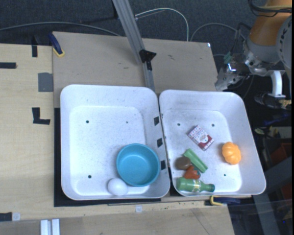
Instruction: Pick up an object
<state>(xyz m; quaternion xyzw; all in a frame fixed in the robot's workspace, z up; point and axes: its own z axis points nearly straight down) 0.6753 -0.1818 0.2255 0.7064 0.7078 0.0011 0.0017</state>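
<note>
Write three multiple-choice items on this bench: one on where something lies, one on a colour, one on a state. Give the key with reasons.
1. Where is the blue bowl?
A. In the left bin
B. In the right bin
C. On the bench outside the bins

2. What colour is the ball beside the bowl?
A. Red
B. White
C. Black

3. How does the green bottle rest?
A. Upright
B. On its side
C. Lifted in the air

Key: 1 A, the bowl sits near the front wall of the left bin. 2 B, the ball touching the bowl's front edge is white. 3 B, the bottle lies lengthwise along the front of the right bin, while the arm stays off beyond the bin's far right corner.
</note>
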